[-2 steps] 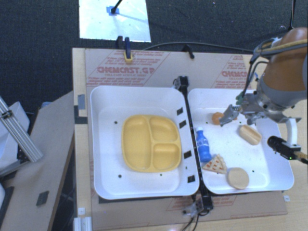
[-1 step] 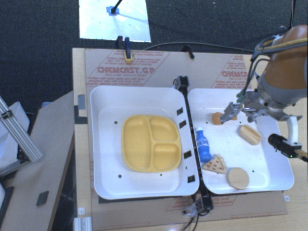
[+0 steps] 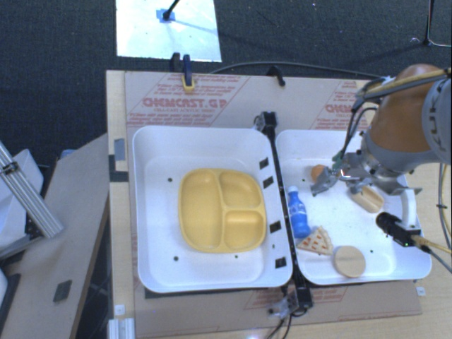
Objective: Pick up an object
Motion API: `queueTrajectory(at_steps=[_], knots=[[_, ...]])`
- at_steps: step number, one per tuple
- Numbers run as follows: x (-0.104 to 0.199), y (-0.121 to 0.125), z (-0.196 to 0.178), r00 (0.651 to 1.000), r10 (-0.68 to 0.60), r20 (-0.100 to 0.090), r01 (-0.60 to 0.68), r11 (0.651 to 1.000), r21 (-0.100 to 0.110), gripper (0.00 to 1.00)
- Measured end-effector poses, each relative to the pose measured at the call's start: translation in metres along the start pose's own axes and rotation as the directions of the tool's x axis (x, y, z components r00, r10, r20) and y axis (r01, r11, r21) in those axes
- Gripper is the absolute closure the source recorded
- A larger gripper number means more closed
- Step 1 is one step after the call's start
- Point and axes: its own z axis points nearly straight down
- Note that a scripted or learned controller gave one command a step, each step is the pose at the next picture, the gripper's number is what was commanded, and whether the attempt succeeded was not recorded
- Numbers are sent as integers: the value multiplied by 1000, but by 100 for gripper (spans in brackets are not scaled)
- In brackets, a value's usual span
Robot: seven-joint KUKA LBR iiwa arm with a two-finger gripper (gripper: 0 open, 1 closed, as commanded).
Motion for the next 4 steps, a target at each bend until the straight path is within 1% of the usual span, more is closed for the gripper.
queueTrajectory(at_steps=[1, 2, 3, 4], knots=[[7, 7, 52, 1000, 0, 0, 0, 1000, -1, 0], [1, 11, 89, 1000, 6, 12, -6, 1000, -18, 0], [4, 10, 79, 1000, 4, 6, -4, 1000, -13, 100], [5, 12, 36, 1000, -2, 2, 2, 1000, -9, 100]])
